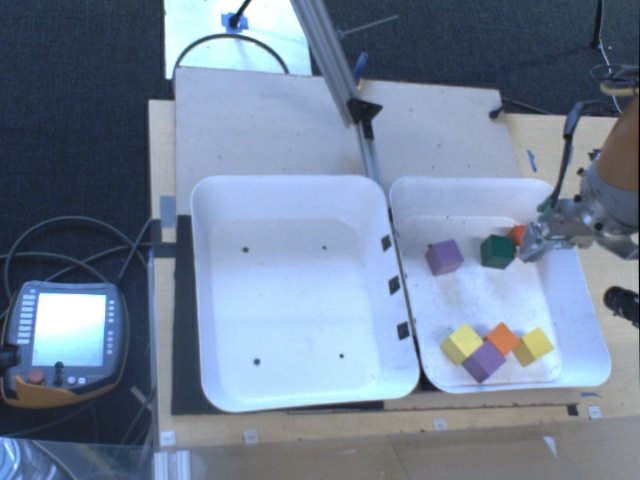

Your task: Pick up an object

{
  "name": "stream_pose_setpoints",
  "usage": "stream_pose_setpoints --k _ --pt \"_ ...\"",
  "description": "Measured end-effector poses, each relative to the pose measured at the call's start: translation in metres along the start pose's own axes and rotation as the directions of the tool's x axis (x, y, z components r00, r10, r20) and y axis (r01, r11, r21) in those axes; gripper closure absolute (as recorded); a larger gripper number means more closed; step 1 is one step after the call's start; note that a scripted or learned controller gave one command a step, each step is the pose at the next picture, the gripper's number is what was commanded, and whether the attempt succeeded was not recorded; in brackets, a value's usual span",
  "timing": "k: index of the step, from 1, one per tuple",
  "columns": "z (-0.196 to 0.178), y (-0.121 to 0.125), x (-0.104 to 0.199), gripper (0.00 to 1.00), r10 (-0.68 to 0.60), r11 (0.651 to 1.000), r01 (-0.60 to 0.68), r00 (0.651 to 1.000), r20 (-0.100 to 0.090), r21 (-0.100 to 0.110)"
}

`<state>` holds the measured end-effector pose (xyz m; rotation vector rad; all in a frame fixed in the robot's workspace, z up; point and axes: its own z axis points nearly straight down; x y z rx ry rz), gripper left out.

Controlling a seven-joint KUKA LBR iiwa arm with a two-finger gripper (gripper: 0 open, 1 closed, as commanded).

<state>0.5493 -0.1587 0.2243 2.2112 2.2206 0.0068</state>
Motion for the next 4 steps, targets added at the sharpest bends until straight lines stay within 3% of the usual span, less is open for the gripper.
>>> stream_pose_setpoints --k 1,4 --pt "-0.024 0.002 0.000 1.00 -0.001 1.000 0.001 1.000 -0.001 0.004" --pt "-0.017 0.059 0.166 1.00 -0.007 1.000 0.007 1.000 -0.004 0.006"
